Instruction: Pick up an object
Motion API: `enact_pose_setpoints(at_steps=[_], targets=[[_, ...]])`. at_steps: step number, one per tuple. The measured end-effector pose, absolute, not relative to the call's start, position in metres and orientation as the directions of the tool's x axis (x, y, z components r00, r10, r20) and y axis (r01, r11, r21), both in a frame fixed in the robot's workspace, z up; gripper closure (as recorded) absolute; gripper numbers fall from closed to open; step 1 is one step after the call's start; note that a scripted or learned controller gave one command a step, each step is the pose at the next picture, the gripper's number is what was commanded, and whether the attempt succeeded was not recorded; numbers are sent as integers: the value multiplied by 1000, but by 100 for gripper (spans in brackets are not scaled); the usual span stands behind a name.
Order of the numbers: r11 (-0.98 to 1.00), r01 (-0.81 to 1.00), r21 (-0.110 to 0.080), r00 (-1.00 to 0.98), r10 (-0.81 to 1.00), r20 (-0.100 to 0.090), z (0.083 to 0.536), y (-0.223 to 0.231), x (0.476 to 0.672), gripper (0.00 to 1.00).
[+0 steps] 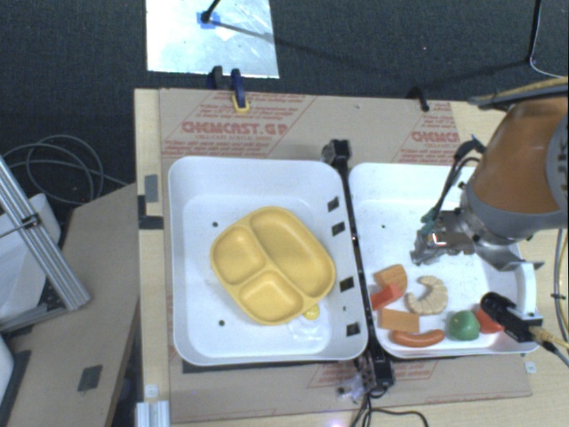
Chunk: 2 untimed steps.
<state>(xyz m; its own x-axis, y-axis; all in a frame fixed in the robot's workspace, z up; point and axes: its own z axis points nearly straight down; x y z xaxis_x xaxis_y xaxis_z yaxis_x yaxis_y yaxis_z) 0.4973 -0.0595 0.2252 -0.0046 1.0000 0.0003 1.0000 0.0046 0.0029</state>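
Two shallow white bins sit side by side on a brown cardboard sheet [267, 118] printed with red lettering. The left white bin [191, 194] holds a yellow plastic plate with three compartments [271, 263], lying flat near its centre. The right white bin [391, 198] holds a cluster of toy food along its near edge:

- an orange wedge-shaped block [389, 279]
- a tan croissant-shaped piece [428, 295], just right of the wedge
- a red-orange sausage [416, 337], in front of both
- a green round ball [462, 325], further right

The grey and orange arm [524, 163] reaches in from the right. Its metal gripper [428, 248] hangs just behind the croissant and wedge. Nothing is visibly held. Whether the gripper is spread or pressed together cannot be told.
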Motion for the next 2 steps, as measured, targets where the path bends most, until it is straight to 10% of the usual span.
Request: enact_pose_setpoints(at_steps=[1, 2], targets=[[13, 1000, -2, -13, 1000, 4, 182, 37, 486, 100], [2, 1000, 1, -2, 1000, 1, 184, 31, 487, 0]])
